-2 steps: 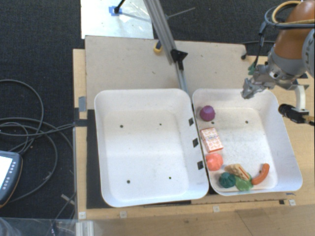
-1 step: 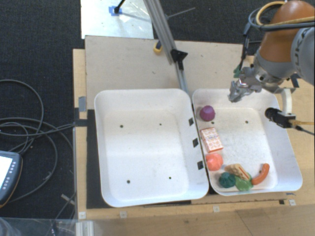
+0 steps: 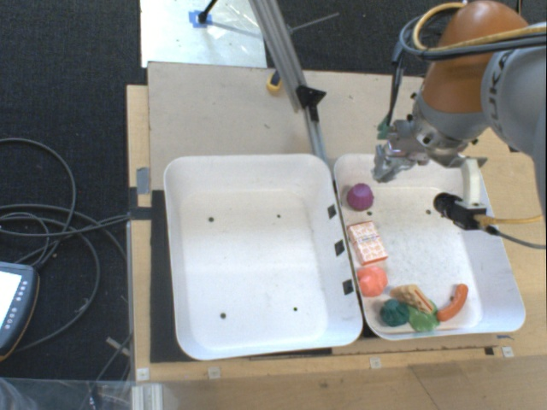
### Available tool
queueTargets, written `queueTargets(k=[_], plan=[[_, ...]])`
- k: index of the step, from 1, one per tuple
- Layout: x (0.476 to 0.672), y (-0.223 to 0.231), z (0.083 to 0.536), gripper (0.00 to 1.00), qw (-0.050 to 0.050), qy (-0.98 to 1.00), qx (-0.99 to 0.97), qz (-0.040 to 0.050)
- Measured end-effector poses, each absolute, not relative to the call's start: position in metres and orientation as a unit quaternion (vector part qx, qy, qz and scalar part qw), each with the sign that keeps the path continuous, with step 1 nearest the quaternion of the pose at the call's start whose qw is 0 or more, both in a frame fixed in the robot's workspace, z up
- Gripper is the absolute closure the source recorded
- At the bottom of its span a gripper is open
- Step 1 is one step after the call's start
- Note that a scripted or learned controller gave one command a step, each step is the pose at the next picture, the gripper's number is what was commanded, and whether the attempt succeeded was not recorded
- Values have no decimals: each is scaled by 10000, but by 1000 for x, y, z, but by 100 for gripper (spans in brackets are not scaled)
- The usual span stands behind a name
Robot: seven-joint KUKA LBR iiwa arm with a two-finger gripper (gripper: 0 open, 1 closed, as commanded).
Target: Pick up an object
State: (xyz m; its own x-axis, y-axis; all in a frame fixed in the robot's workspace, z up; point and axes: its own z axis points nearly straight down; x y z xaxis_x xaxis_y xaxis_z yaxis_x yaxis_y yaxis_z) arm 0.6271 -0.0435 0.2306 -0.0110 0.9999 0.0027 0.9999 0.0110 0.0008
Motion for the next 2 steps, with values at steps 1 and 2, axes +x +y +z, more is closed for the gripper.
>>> queueTargets(k=[1, 2], plan=[[616, 12, 241, 100, 8, -7111, -7031, -15], [595, 67, 230, 100, 16, -7108, -7034, 0]])
